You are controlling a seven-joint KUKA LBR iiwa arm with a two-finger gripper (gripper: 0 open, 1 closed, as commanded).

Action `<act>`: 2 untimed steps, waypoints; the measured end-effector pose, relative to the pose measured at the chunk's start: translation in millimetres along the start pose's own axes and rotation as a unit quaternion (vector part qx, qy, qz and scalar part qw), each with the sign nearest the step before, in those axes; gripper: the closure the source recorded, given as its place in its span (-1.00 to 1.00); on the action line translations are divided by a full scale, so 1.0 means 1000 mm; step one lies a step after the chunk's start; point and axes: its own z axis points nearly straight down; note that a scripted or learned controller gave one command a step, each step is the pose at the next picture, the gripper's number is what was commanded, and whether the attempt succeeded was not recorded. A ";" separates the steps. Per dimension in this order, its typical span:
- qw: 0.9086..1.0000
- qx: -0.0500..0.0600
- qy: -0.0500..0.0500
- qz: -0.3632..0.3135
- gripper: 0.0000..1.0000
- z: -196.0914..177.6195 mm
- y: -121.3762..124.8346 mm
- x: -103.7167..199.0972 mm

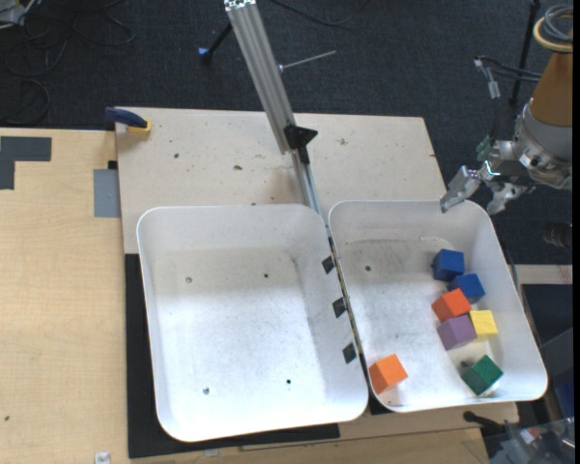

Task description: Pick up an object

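Note:
Several small cubes lie in the right bin [396, 288]. Along its right side are two blue cubes [449, 263] [470, 286], an orange cube [451, 304], a yellow cube [482, 323], a purple cube [455, 332] and a green cube [482, 374]. Another orange cube [389, 371] sits alone at the bin's near left corner. My gripper [471, 204] hovers over the bin's far right corner, above and beyond the blue cubes. It is open, and nothing is between its fingers.
The left bin [232, 356] adjoins the right bin, with black clips [338, 306] along their shared wall. A slanted aluminium bar [266, 75] rises behind the bins. A blue and yellow clamp [128, 119] lies at the board's far left corner.

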 end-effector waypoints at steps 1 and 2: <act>1.000 -0.002 -0.001 -0.002 -1.00 -0.003 0.001 0.001; 1.000 0.000 0.000 -0.002 -1.00 0.045 0.008 -0.002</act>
